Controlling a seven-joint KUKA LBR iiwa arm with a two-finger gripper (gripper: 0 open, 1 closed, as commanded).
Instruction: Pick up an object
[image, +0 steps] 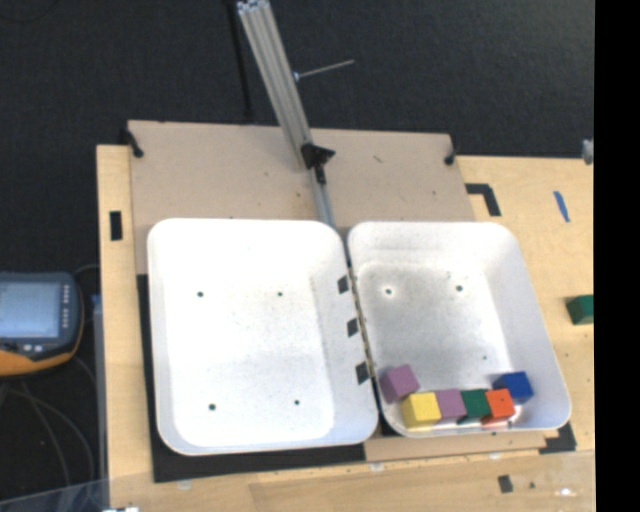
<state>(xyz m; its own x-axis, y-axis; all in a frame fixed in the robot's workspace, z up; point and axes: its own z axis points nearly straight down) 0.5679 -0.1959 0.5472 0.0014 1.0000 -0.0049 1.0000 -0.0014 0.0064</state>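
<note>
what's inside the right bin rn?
Right bin: small blocks bunched along its near edge: purple block, yellow block, second purple, green, orange, blue. Anything beneath them is covered.

The two shallow white plastic bins (250, 330) looked smooth and faintly glossy, speckled with dark scuffs, on a matt pale wooden bench (520, 200), beneath a ribbed silvery metal rail (280, 85), holding matt coloured blocks (455, 403).
</note>
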